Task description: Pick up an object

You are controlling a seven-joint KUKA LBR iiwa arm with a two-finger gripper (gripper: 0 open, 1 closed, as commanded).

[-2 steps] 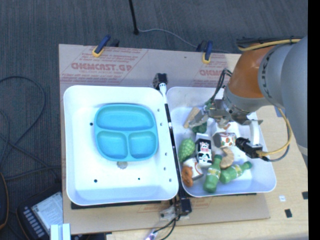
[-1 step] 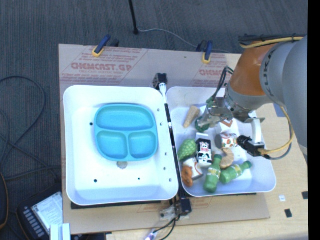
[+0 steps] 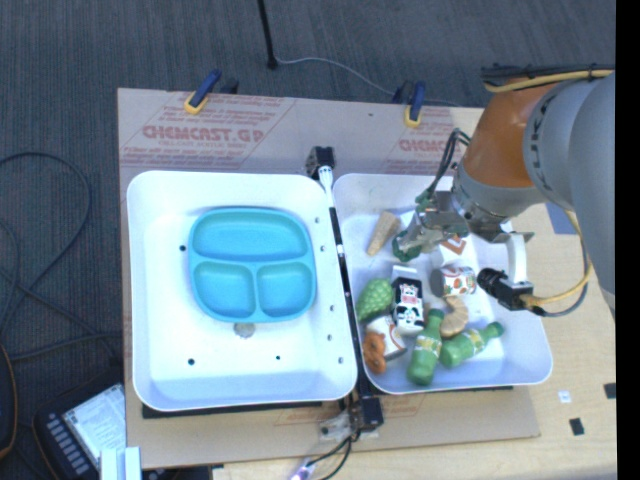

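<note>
My gripper (image 3: 424, 234) reaches down into the upper middle of the right bin (image 3: 530, 368), under the arm's orange band. It hovers just right of a tan wedge (image 3: 383, 233) and above a cow-patterned milk carton (image 3: 406, 303). A small white box with orange marks (image 3: 458, 280) lies just below and to the right of it. Lower in the bin lie a green leafy toy (image 3: 376, 298), two green bottles (image 3: 425, 350) (image 3: 472, 342), a tan cookie (image 3: 455, 319) and an orange-brown piece (image 3: 375, 346). Nothing is visibly held.
The left bin (image 3: 160, 368) holds a blue divided tray (image 3: 250, 263) and a small grey item (image 3: 243, 329) below it. A black bar (image 3: 340, 258) runs between the bins. Clamps (image 3: 203, 90) (image 3: 414, 103) hold the cardboard base at the back.
</note>
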